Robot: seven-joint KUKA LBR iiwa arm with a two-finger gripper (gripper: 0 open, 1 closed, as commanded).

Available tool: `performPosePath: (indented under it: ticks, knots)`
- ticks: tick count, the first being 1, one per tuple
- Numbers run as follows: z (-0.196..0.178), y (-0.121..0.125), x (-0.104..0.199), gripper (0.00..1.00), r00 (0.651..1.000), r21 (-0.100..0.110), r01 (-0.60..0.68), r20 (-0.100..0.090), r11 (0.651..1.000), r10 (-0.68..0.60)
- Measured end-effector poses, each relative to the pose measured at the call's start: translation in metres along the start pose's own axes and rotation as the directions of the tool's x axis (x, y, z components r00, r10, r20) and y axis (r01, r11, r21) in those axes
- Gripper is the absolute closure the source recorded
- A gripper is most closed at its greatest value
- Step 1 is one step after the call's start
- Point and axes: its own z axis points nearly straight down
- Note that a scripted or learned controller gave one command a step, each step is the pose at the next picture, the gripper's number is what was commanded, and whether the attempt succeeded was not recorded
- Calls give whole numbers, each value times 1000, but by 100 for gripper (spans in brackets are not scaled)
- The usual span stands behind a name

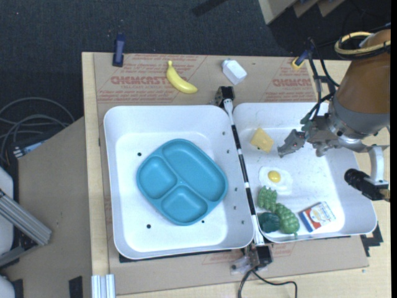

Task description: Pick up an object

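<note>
Gripper (296, 143) over right bin (353, 228), finger spread unclear, nothing visibly held. Cheese (262, 139) just left; egg (275, 178) below; broccoli (276, 209) and carton (317, 216) farther below.

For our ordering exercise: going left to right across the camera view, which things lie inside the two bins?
Blue tray → yellow cheese wedge → fried egg → red-and-white packet.

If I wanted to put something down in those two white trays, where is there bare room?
The left white bin has bare floor all around the blue divided plate. The right white bin is crowded: yellow block, fried egg toy, green grapes, small carton, with the gripper above.
</note>
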Motion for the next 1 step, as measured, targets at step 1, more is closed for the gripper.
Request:
performPosePath:
  ticks: [1]
  knots:
    - [103,7,3,0,1000,3,-1,-1,1000,1]
